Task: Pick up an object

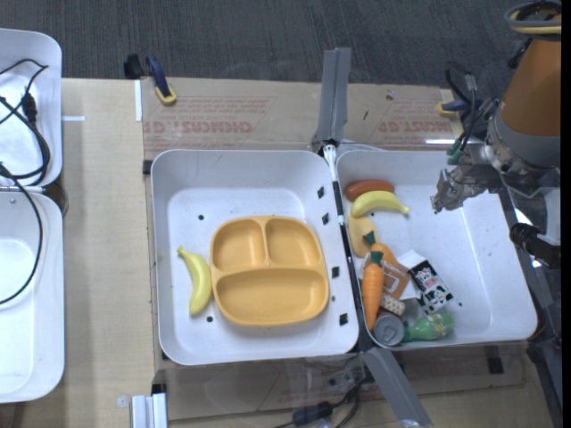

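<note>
Gripper (pixel 443 196) hangs over the far part of the right bin (pixel 482 266), above bare floor; can't tell its finger state from here. Pickable stuff sits along that bin's left side: sausage (pixel 369 187) far, banana (pixel 378 204) just near of it, carrot (pixel 372 288), can (pixel 388 330) nearest. Left bin (pixel 178 194) has a yellow tray (pixel 268 269) and a second banana (pixel 197 279).

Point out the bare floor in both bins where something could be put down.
Right bin: open floor right of the banana and carrot, below the gripper; its left side is crowded. Left bin: a bare strip above the yellow divided plate, and slim margins beside the second banana.
</note>
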Robot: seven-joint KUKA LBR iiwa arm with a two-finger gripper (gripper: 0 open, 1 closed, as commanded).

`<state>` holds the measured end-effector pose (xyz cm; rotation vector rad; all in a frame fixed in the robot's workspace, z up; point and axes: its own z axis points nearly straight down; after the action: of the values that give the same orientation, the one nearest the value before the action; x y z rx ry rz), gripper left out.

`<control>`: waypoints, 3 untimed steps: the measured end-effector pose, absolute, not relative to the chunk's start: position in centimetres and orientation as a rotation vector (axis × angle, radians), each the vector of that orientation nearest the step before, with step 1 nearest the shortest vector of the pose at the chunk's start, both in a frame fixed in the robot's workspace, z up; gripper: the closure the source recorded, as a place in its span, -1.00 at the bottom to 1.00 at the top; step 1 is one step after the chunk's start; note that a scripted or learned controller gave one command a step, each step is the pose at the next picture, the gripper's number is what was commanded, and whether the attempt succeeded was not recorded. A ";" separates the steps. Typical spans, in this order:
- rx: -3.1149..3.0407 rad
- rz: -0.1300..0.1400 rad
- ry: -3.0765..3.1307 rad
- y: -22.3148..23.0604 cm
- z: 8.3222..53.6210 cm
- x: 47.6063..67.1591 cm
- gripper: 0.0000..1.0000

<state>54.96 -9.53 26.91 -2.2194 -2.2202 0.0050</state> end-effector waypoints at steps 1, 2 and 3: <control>-2.208 0.004 -2.232 -12.2 16.1 61.4 -1.00; -2.245 0.003 -2.195 -11.7 9.1 57.6 -1.00; -1.988 0.000 -2.435 -11.6 9.3 65.9 -1.00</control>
<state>65.92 -11.64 9.25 -1.9880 -2.4353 0.0004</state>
